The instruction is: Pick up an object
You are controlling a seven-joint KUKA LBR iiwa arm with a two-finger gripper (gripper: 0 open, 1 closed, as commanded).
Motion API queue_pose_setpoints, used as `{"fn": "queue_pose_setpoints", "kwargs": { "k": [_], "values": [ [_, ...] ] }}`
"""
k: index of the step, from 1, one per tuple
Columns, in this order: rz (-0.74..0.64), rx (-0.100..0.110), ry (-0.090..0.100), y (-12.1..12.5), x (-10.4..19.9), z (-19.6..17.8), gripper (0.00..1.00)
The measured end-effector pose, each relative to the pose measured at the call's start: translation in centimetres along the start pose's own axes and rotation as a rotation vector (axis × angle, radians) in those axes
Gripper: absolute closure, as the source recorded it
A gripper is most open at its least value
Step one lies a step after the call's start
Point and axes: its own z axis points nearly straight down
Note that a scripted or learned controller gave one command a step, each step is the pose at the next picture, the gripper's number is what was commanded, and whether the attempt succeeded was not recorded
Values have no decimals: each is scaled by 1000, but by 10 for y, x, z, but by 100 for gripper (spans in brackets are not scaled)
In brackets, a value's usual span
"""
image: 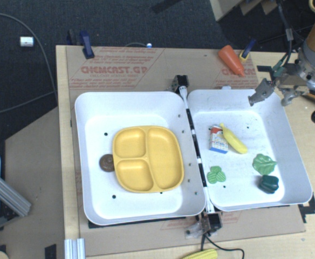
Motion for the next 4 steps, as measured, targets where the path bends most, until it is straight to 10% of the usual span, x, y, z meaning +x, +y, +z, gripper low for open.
{"fn": "queue_pose_setpoints", "kwargs": {
  "k": [2, 3, 4],
  "values": [
    [0, 1, 1, 7, 48, 188, 0],
    [1, -1, 1, 7, 48, 177, 100],
    [-2, -3, 1, 1, 115, 87, 100]
  ]
}}
